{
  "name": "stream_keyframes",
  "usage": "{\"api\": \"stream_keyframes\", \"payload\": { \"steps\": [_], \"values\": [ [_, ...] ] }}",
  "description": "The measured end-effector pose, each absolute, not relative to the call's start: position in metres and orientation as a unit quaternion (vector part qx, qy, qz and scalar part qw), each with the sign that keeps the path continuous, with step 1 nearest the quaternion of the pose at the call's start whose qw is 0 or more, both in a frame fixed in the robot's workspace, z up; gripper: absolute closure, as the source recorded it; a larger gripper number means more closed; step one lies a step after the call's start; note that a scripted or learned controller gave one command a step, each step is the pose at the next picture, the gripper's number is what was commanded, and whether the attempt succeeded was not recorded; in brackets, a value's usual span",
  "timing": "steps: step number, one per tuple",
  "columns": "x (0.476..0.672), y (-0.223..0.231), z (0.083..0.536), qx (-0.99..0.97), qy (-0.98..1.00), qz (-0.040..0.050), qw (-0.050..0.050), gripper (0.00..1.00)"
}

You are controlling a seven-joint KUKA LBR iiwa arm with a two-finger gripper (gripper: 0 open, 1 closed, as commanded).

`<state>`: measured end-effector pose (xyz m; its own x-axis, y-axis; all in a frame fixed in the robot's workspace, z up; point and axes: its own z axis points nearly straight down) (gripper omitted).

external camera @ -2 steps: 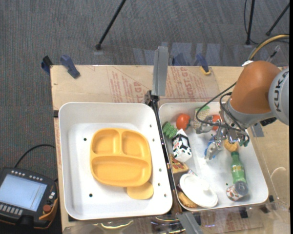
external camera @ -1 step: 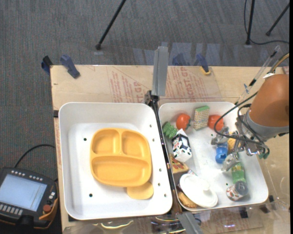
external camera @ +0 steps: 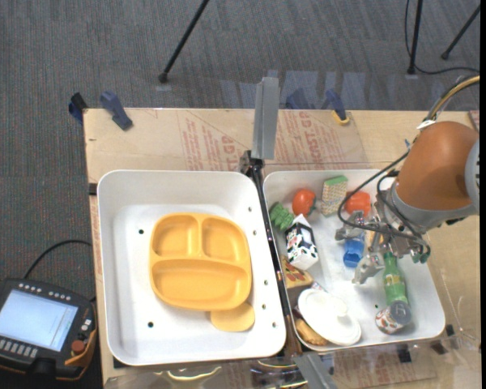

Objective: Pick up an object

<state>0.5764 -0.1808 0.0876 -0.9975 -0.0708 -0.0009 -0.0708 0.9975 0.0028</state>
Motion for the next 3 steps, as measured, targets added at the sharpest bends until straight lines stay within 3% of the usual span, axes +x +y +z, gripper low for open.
{"api": "stream_keyframes", "payload": {
  "steps": [1, 2, 3],
  "values": [
    [0.548, -0.156, 0.087, -0.021, 1.0, 0.0013, 0.0, 0.0],
    [0.643, -0.18, 0.089, -0.146, 0.989, 0.0008, 0.002, 0.0],
    [0.644, -0.179, 0.1, -0.144, 0.99, 0.0016, 0.004, 1.0]
  ]
}}
